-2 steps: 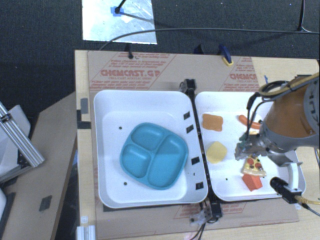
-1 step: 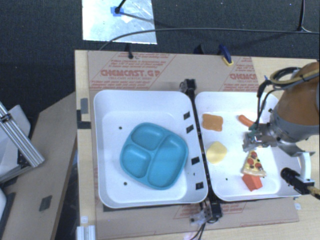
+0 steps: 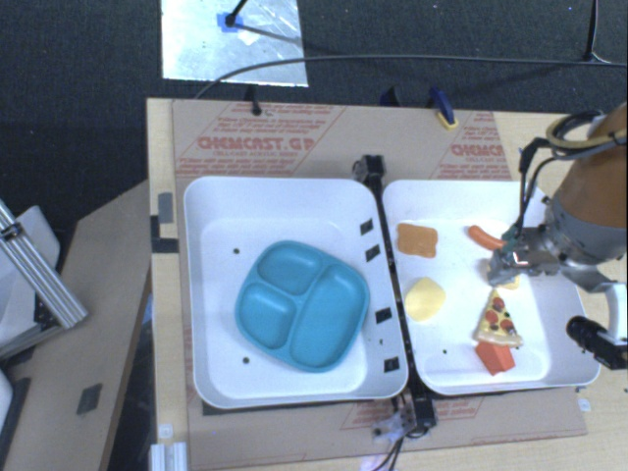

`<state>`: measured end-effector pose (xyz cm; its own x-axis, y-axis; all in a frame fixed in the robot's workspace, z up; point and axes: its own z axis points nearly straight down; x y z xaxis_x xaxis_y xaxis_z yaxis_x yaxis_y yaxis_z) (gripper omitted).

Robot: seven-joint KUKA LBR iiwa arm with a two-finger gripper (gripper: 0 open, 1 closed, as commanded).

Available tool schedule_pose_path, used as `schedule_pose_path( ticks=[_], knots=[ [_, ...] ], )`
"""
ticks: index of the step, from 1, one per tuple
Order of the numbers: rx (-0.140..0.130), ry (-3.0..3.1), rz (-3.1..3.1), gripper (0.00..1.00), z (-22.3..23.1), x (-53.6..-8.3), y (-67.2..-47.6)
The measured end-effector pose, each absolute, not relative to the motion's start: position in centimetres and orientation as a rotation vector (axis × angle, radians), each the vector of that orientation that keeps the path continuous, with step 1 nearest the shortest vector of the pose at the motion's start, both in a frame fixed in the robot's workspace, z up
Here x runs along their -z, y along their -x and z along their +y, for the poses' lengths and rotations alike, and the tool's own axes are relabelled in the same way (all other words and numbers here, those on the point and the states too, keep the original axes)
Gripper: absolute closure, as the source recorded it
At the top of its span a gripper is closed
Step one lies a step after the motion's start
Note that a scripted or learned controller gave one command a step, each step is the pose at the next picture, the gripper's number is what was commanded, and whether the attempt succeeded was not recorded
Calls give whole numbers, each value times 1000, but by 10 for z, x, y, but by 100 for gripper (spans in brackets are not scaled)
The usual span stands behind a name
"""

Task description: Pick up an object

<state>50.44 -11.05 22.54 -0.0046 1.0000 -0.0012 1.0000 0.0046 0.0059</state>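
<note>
The right bin (image 3: 461, 376) holds several toy foods: an orange toast piece (image 3: 417, 240), a pale yellow round piece (image 3: 425, 299), a red-orange sausage (image 3: 481, 235), a pizza slice (image 3: 497, 320) and a small red block (image 3: 496, 358). My gripper (image 3: 507, 266) hangs low over the right part of this bin, between the sausage and the pizza slice, just above the slice's tip. Something small and pale lies under its tip, but I cannot tell what it is.
The left bin (image 3: 221, 263) holds a blue divided plate (image 3: 301, 305). A black divider (image 3: 385, 263) runs between the bins. The arm's grey body (image 3: 594, 204) and cables cover the right bin's far right edge. Cardboard (image 3: 294, 140) lies under both bins.
</note>
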Motion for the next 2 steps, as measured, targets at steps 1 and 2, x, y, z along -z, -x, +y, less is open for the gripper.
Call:
schedule_pose_path(
  ticks=[1,2],
  knots=[
    [-5,-2209,2233,100,-57,-234,-521],
    [-5,-2209,2232,100,-9,-224,-546]
  ],
)
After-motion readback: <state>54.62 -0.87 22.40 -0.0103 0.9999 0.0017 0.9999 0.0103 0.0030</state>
